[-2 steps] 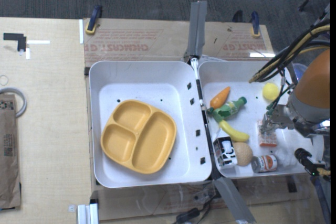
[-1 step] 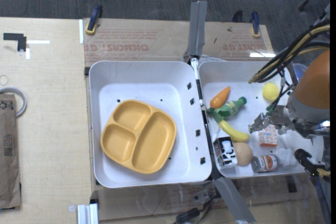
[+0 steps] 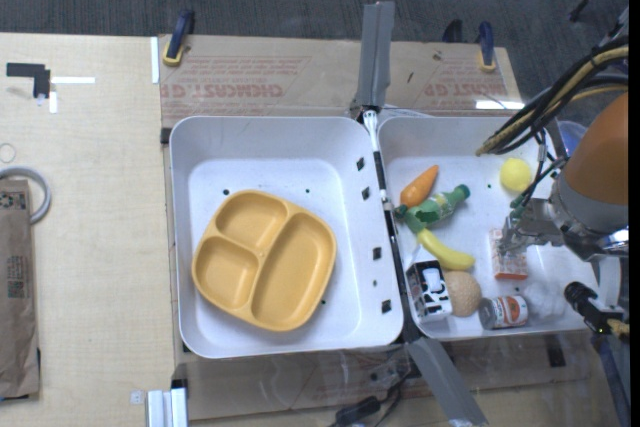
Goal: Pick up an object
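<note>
Grey metal, my tool hangs over the small red-and-white carton in the right-hand white bin; whether it grips I cannot tell.

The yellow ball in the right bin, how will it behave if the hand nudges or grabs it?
The yellow ball looks round and smooth, so it would probably roll off at a nudge. It sits apart from the other toys, near the right bin back wall, so little would stop it. Fingers may slip off its curve.
</note>
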You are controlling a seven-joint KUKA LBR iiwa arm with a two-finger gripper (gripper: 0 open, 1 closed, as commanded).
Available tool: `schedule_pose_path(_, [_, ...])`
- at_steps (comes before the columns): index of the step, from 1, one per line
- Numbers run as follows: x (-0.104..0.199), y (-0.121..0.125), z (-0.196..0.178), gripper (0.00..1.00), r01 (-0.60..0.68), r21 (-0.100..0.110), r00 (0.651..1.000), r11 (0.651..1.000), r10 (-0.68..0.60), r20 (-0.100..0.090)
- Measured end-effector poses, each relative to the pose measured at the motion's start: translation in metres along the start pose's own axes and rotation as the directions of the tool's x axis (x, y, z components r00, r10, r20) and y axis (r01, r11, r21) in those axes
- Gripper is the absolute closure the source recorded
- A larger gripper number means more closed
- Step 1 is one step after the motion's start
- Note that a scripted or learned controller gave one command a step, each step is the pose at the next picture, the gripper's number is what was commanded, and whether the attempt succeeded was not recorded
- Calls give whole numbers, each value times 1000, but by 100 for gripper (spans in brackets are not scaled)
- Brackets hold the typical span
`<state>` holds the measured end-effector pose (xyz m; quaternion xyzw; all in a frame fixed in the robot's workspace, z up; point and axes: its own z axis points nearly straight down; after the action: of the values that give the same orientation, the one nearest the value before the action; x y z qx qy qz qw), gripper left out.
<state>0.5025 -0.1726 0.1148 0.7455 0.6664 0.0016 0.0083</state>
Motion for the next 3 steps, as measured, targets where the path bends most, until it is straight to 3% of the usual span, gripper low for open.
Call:
schedule_pose_path(1, [0,0,0,0,0,0,1000,1000,0,0])
schedule_pose_path(2, [-15,-14,24,0,4,19,1000,1000,-4,-9])
schedule_pose_path(3, [-16,-14,16,100,1,20,1000,1000,-1,-9])
